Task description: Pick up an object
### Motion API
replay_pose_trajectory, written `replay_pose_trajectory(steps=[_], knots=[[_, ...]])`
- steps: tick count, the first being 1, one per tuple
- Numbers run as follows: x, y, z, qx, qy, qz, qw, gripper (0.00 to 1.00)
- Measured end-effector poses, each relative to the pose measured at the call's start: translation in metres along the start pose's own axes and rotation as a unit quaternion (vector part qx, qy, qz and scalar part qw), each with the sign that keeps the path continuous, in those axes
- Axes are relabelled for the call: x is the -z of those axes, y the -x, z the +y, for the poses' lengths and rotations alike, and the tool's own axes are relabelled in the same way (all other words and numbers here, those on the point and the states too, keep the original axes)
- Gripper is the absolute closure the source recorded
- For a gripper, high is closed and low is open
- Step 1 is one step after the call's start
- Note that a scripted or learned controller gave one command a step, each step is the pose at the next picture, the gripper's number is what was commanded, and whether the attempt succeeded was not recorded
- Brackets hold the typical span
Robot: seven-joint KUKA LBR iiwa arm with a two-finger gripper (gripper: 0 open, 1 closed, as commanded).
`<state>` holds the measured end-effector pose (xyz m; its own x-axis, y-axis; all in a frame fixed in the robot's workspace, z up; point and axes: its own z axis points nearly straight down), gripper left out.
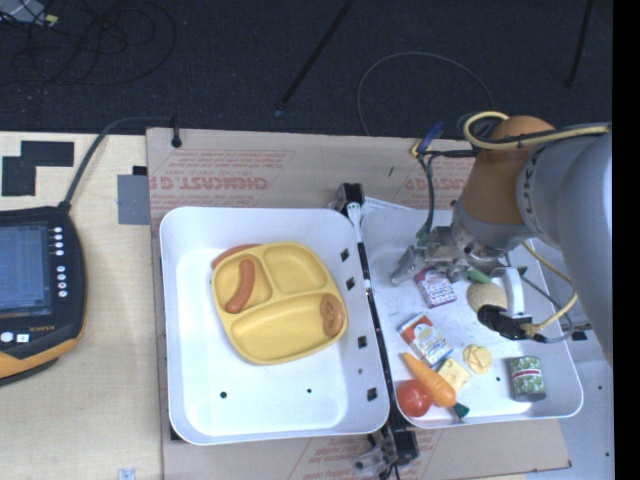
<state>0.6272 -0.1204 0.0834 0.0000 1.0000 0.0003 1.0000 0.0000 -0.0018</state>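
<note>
My gripper (432, 261) hangs low over the back left part of the right bin (560, 403), under the grey arm with its orange band (500, 183). Just in front of it lies a small red and white packet (437, 288); I cannot tell whether they touch. Further forward in this bin lie another red and white packet (428, 339), an orange carrot (430, 377), a red tomato (413, 399), two small yellow pieces (478, 358), a green can (526, 378) and a pale bread-like piece (487, 294) partly behind the arm's black cable.
The left bin (190, 368) holds a yellow divided plate (285, 318) with a sausage (241, 286) and a brown piece (331, 315). A black divider (366, 298) runs between the bins. A tablet-like pendant (30, 283) lies at the far left on the bench.
</note>
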Motion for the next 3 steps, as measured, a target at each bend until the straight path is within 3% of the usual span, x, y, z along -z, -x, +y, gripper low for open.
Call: replay_pose_trajectory(steps=[1,2,3], knots=[[0.004,0.009,0.018,0.002,0.001,0.0,1.0,0.0],[0.014,0.009,0.017,0.002,0.0,0.0,1.0,1.0],[0.11,-0.062,-0.007,0.003,0.003,0.001,1.0,1.0]])
